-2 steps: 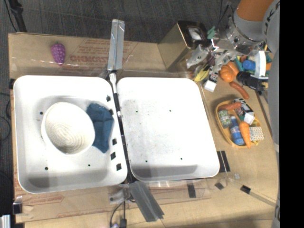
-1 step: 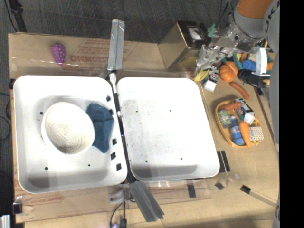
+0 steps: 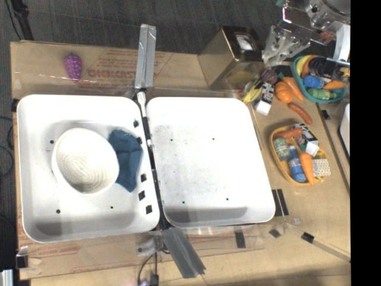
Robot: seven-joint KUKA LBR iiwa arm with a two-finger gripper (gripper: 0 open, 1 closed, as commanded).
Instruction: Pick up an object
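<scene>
The gripper (image 3: 280, 43) sits far right of the left bin (image 3: 36, 219); jaw state unclear; it should target the blue cloth (image 3: 126, 157) beside the woven hat (image 3: 86, 159).

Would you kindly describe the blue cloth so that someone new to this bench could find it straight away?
Start at the left white bin, the one of the two that has things in it. Against the right side of the pale round woven hat lies the blue cloth, crumpled and touching the hat's edge. It is the single dark, soft item in that bin.
</scene>
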